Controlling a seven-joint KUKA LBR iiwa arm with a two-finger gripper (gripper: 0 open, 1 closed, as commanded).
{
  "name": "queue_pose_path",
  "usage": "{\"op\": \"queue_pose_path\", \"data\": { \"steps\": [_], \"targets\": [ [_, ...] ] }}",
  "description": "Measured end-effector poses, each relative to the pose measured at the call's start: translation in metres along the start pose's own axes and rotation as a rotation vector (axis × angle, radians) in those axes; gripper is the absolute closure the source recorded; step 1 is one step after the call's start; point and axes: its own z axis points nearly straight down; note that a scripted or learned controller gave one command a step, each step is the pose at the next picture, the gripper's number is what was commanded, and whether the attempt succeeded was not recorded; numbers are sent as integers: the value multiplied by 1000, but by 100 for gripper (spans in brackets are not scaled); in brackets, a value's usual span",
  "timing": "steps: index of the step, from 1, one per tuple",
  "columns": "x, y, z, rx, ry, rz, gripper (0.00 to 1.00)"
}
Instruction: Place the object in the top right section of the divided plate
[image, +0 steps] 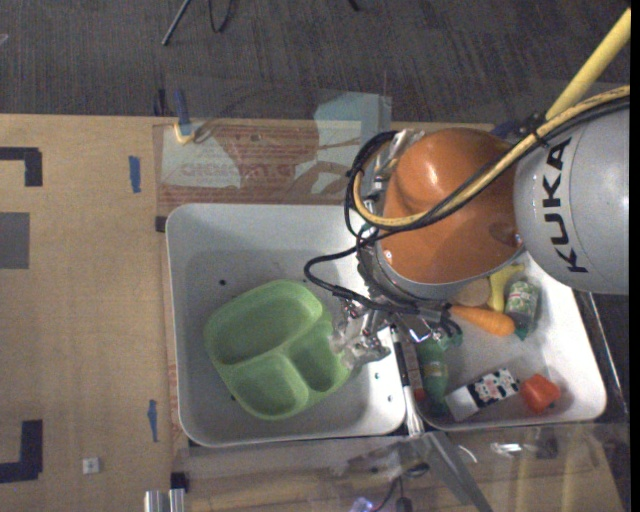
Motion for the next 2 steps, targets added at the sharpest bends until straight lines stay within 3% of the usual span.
{"op": "queue_pose_path", "data": {
  "steps": [1, 2],
  "targets": [
    [-4, 5, -76, 0, -5, -112, 100],
    [-9, -43, -151, 1, -6, 36, 100]
  ]
}}
